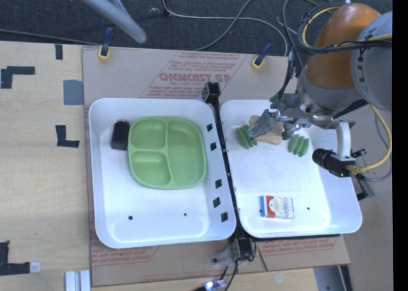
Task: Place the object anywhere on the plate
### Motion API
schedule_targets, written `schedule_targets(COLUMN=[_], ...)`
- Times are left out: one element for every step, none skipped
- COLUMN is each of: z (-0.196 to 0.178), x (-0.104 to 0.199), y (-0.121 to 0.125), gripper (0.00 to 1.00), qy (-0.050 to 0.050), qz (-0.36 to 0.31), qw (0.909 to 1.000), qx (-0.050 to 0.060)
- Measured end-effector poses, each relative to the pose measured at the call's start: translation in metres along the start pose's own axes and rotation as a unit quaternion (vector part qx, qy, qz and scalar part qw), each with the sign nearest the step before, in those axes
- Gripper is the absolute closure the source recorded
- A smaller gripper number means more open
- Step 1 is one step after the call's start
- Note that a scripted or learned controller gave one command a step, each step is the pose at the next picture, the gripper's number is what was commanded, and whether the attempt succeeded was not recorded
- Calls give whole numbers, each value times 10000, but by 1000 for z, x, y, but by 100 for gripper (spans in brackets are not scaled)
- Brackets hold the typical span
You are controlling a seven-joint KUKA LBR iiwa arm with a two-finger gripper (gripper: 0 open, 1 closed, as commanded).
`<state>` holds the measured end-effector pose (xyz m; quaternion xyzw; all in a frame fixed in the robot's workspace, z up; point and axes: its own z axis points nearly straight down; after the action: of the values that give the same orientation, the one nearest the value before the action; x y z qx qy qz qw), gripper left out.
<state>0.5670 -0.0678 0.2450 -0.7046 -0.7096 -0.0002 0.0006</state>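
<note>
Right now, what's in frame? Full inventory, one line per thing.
divided plate: 1, light green, three compartments, in the left bin
black block: 1, black, left bin, against the plate's left edge
small card packet: 1, white with red and blue print, lying flat in the right bin's near part
green and tan toy: 1, tan middle with green ribbed ends, right bin's far part, under the gripper
white bins: 2, side by side on the bench
clamps: 2, blue and yellow, on the cardboard's far edge
cables: several, black, across the dark floor behind the bench
arm: 1, grey with orange band, reaching in from the right
gripper: 1, over the toy; grasp unclear
</note>
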Motion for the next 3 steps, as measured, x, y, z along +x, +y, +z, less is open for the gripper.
schedule_targets(z=[9, 21, 24], x=[58, 111, 166], y=[24, 34, 43], gripper=[100, 100, 100], qy=[-3, -8, -3], qz=[0, 7, 2], qw=[10000, 10000, 10000], qx=[3, 9, 5])
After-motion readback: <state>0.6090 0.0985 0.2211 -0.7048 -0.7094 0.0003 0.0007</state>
